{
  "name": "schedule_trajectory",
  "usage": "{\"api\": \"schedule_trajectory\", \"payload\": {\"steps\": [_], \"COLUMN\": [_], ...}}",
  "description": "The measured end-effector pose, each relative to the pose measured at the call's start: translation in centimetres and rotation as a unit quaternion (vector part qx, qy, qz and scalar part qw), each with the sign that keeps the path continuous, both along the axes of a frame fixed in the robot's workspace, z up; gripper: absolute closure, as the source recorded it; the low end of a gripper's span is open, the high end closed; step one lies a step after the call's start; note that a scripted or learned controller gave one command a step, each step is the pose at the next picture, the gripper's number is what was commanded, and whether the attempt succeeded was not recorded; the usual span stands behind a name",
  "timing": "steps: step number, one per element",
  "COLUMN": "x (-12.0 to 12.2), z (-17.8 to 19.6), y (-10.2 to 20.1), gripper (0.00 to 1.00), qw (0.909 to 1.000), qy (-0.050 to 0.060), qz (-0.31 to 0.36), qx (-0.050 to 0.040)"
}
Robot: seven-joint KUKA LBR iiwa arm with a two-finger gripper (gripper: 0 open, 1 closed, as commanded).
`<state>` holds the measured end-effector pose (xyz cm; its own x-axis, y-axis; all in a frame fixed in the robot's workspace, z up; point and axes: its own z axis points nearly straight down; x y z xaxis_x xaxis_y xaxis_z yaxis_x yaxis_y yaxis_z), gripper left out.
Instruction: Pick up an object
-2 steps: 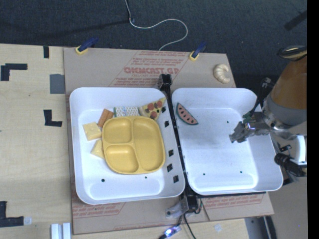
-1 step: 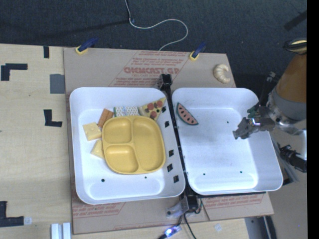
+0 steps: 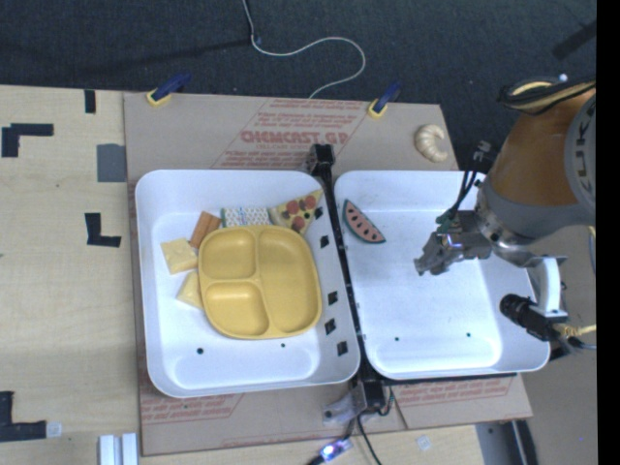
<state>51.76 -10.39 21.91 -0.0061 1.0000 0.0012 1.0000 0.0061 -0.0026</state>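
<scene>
We see the gripper (image 3: pixel 433 260) low over the right bin (image 3: pixel 426 342), well apart from the watermelon slice (image 3: pixel 363 223) near its upper left corner. In the left bin (image 3: pixel 165 347) a yellow divided plate (image 3: pixel 259 281) lies among small food pieces.

Dark carpet (image 3: pixel 116 27) up top, a white cable (image 3: pixel 310 51) snaking across it; pale wooden bench (image 3: pixel 58 289) below, cardboard sheet (image 3: pixel 281 134) clamped down flat.

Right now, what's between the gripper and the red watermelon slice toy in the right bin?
Bare white bin floor alone separates the gripper from the red watermelon slice toy, seen in the overhead camera view.
</scene>
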Motion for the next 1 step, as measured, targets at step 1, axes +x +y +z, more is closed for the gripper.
{"api": "schedule_trajectory", "payload": {"steps": [1], "x": [-1.28], "z": [1.52], "y": [2.23], "gripper": [1.00], "qw": [1.0000], "qy": [0.000], "qz": [-0.001], "qx": [0.0001]}}
